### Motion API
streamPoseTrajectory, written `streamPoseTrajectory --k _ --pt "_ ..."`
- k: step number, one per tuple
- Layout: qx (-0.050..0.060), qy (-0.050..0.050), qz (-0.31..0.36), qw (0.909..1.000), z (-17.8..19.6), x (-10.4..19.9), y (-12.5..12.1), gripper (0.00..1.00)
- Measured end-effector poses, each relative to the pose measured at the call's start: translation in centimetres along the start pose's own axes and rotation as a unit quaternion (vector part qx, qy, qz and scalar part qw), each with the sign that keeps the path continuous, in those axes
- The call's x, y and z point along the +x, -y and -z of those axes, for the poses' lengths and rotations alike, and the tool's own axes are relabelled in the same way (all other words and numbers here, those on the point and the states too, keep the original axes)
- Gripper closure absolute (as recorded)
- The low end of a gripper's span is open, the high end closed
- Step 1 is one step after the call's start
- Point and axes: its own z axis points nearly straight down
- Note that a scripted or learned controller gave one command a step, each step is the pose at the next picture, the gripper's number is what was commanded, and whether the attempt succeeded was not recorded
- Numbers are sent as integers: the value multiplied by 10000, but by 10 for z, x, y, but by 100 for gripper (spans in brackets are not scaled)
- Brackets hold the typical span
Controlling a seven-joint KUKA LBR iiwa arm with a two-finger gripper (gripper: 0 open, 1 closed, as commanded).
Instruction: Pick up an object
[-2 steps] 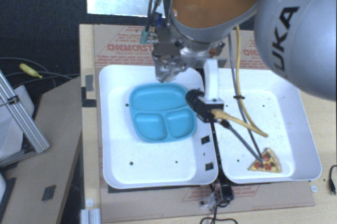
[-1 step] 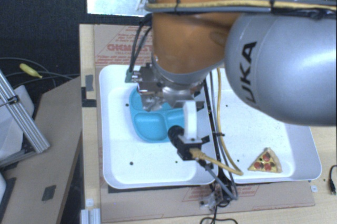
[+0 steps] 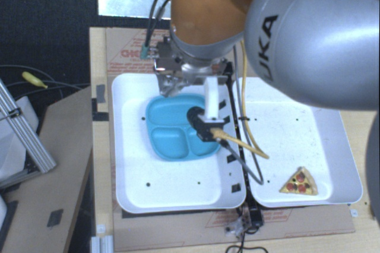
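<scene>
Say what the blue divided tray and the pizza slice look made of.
The blue divided tray: likely moulded plastic, smooth, even colour, rounded compartment walls. The pizza slice: probably a plastic or rubber toy, flat colours; too small to be sure.

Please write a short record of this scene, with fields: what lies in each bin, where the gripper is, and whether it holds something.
left bin: one blue divided plate, lying flat
right bin: one toy pizza slice, near the front right corner
gripper: over the left bin, at the far edge of the blue divided plate
held object: cannot be judged from this view
</scene>
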Motion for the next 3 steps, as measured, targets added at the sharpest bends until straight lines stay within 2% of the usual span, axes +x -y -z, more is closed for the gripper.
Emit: streamPoseTrajectory --k 1,2,3 --pt "58 22 -28 10000 -43 -84 54 100" --pt "-49 -13 -7 10000 77 -104 53 100" --pt "-5 -3 16 10000 81 -102 53 100"
